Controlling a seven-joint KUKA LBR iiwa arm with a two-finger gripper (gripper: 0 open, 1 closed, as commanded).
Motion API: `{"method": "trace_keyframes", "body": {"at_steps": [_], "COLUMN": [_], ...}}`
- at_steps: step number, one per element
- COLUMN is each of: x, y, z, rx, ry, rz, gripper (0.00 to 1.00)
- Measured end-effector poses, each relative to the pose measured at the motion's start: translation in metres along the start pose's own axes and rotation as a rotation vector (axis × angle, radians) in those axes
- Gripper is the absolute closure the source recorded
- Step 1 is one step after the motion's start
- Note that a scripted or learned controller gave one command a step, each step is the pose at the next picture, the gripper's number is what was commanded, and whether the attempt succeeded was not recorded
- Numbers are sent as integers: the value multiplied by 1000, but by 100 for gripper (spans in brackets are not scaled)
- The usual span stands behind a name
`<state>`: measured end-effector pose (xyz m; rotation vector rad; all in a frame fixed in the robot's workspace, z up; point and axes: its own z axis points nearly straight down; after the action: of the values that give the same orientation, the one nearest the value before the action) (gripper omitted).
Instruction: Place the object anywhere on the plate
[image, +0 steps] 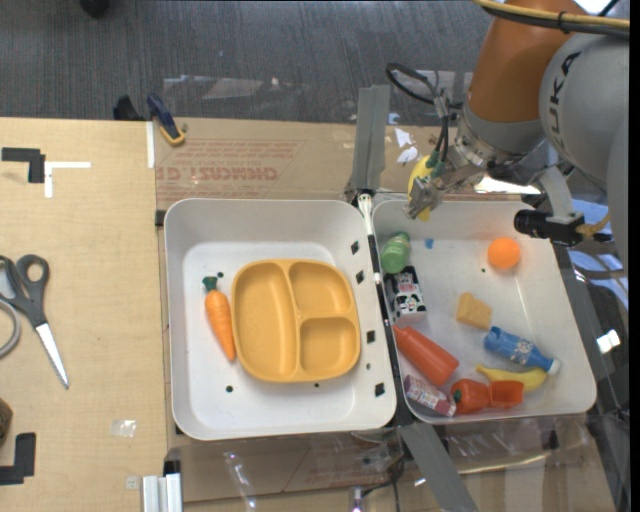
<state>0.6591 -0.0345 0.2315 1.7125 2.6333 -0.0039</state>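
A yellow plate (297, 320) with three compartments lies in the left bin (190, 400), and nothing rests on it. My gripper (421, 196) hangs over the far left corner of the right bin (575, 380). A small yellow and green object (428, 172) sits between its fingers, lifted off the bin floor. The gripper is to the right of the plate and farther back than it, beyond the divider between the bins.
An orange toy carrot (218, 315) lies just left of the plate. The right bin holds a green item (396, 250), a black-and-white carton (407, 295), an orange ball (504, 253), a cheese wedge (475, 311), a blue bottle (518, 349) and red items (427, 355). Scissors (35, 310) lie on the bench.
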Motion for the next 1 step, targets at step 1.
{"method": "trace_keyframes", "body": {"at_steps": [1], "x": [81], "y": [13], "z": [26], "rx": [1], "ry": [2], "rz": [-11], "gripper": [100]}}
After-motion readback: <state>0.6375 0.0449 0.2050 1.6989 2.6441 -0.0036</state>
